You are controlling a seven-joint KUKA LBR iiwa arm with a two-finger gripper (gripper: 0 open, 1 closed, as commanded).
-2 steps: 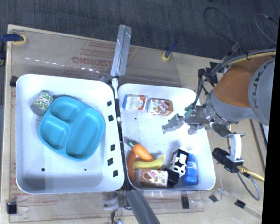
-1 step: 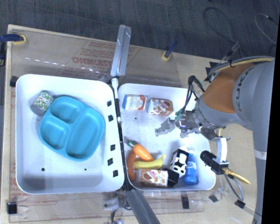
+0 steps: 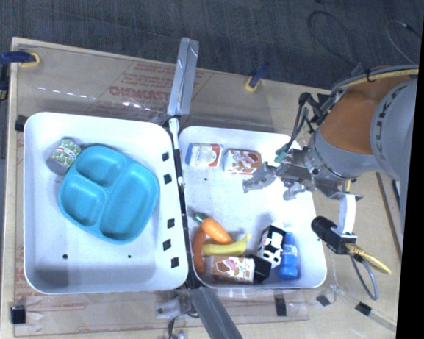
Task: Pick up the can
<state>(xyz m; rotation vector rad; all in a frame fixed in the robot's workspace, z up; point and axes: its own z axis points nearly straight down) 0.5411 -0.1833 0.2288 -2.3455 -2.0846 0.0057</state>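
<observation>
Hovering over the right bin (image 3: 313,274), the claw (image 3: 274,179) is seen with fingers spread and nothing between them. The can (image 3: 64,154) lies on its side in the left bin (image 3: 27,260), wedged at the far-left corner against the blue tray (image 3: 110,193). A long reach across is judged necessary, since the two are well apart.

The can (image 3: 64,154) lay on its side in the far left corner of the left bin (image 3: 31,256), touching the blue divided plate (image 3: 110,193). The gripper (image 3: 275,182) hung over the right bin (image 3: 313,274) near its far right side, fingers spread with nothing between them. Two small cartons (image 3: 224,159) lay by the far wall, and a carrot (image 3: 216,230), banana (image 3: 227,248) and blue bottle (image 3: 289,262) clustered along the near wall.
</observation>
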